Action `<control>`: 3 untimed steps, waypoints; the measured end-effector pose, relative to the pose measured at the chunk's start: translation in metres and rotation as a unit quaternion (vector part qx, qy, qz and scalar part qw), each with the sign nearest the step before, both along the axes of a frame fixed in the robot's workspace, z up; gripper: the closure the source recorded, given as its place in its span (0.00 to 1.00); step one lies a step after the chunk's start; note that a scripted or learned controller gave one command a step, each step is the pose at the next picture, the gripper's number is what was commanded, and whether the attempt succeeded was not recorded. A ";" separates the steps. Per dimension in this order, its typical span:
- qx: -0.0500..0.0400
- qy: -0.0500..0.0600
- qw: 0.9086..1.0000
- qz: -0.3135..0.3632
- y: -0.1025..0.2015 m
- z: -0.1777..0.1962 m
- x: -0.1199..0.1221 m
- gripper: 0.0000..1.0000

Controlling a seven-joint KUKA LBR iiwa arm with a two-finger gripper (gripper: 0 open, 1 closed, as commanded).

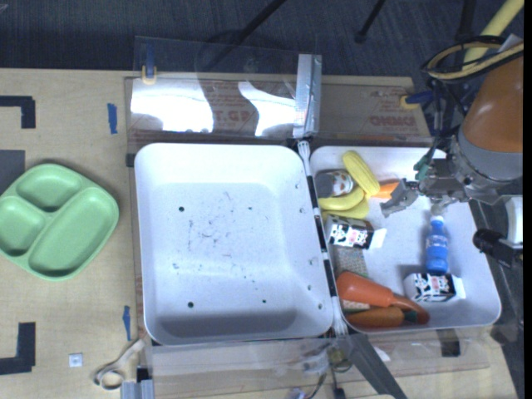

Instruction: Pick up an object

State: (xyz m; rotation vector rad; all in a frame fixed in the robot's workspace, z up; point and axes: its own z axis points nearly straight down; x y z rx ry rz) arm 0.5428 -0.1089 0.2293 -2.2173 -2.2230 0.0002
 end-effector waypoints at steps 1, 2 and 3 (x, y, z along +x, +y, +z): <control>-0.001 -0.002 0.998 0.063 0.022 -0.001 0.026 0.00; -0.001 -0.003 0.995 0.096 0.016 0.007 0.049 0.00; 0.000 -0.002 0.976 0.218 0.026 -0.001 0.055 0.00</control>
